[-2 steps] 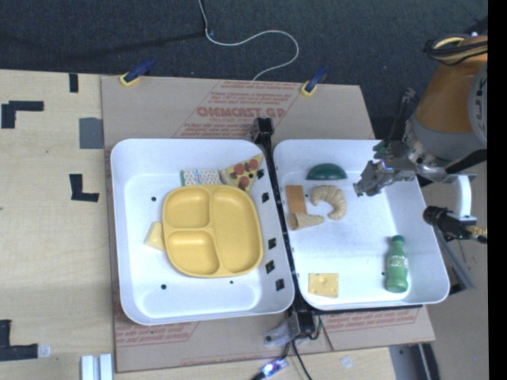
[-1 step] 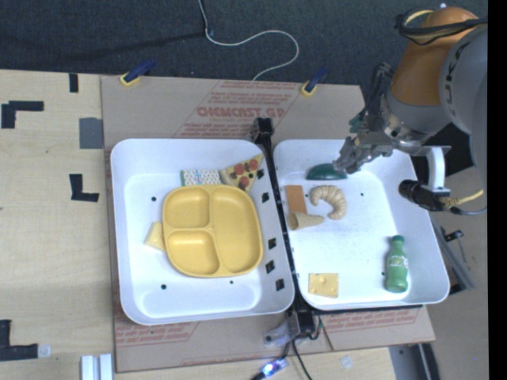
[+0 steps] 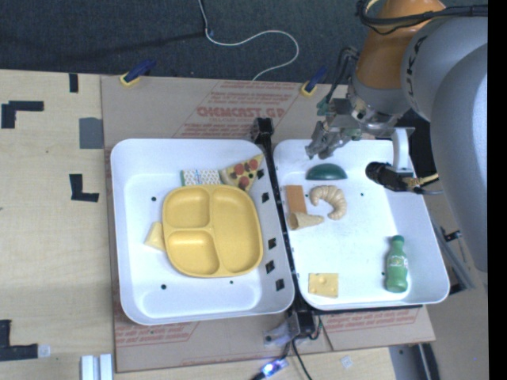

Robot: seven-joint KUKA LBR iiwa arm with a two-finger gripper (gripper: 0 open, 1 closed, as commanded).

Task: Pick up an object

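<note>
My gripper (image 3: 323,146) hangs over the back of the right bin (image 3: 360,295), its dark fingers just above and slightly left of a dark green dome-shaped piece (image 3: 327,172). Nothing shows between the fingers. In front of that piece lie a tan croissant (image 3: 330,199), an orange-brown block (image 3: 295,198) and a pale cone-shaped piece (image 3: 306,221). A green bottle (image 3: 396,264) lies near the bin's right front, and a yellow cheese slice (image 3: 323,285) rests at the front.
The left bin (image 3: 135,172) holds a yellow divided plate (image 3: 212,229), with a pizza slice (image 3: 244,171), a patterned cracker (image 3: 200,177) and a yellow wedge (image 3: 154,235) around it. The grey arm (image 3: 451,77) fills the upper right. A cable (image 3: 245,38) lies behind the bins.
</note>
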